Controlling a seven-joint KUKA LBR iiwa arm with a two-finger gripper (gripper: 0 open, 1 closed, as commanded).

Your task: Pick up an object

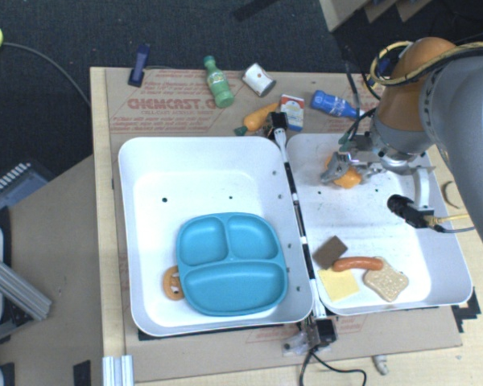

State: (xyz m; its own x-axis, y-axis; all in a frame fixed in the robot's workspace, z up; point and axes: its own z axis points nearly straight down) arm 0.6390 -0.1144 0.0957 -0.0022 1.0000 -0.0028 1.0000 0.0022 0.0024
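Right bin (443,276) — four food pieces; left bin (145,183) — one blue tray (229,262); end effector (348,166) grip unclear.

I see two bins (145,215) of smooth white plastic, a glossy blue plastic plate (229,262), a matt brown cardboard sheet (177,99), and dark rough carpet (64,6).

The arm (459,103) is smooth grey with a rounded orange band (glossy), with yellow and black cables looped beside it.
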